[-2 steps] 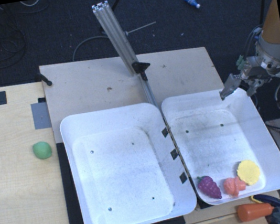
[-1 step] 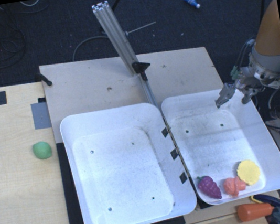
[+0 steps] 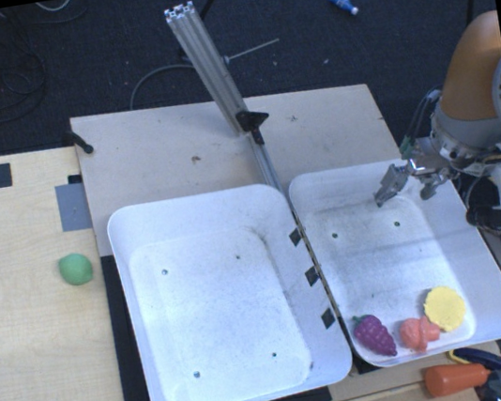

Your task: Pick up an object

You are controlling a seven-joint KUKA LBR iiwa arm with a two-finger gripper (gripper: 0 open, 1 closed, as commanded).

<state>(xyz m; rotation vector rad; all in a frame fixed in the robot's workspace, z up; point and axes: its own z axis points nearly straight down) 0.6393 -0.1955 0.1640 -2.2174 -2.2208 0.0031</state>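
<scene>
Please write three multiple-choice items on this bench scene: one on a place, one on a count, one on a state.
1. Where does the green ball lie?
A. in the left bin
B. on the wooden bench outside both bins
C. in the right bin

2. How many toys lie in the right bin?
A. one
B. three
C. five

3. How are the gripper fingers?
A. open, holding nothing
B. shut on the purple toy
C. shut on the yellow toy

Answers: 1 B, it sits left of the left bin. 2 B, purple, pink, yellow. 3 A, fingers spread with nothing between.
</scene>
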